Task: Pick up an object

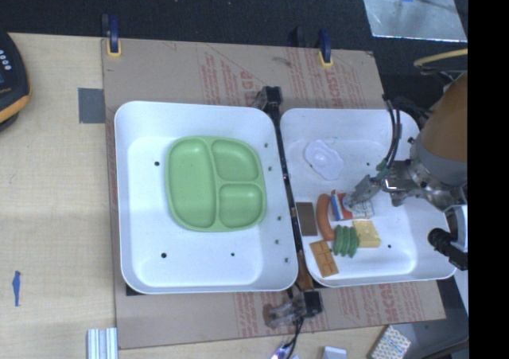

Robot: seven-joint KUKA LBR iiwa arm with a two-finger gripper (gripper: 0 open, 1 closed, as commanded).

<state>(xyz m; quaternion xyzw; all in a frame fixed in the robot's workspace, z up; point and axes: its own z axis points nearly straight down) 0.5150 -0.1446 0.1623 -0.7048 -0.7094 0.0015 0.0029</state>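
My gripper (362, 200) reaches in from the right and hangs low over the middle of the right bin (398, 268). Just left of its tip lie a small red, white and blue item (340, 206) and an orange-red sausage (324, 217). Below the tip sit a green ridged piece (345, 240) and a yellow block (367, 233). A tan cracker-like piece (323, 257) lies near the bin's front left corner. A clear plastic piece (324, 159) rests farther back. I see nothing lifted off the bin floor.
The left bin (139, 262) holds a green divided plate (215, 183). Both bins sit on a cardboard sheet (199, 71) clamped at the back edge. A cable (392, 138) loops above the wrist, over the right bin's far side.
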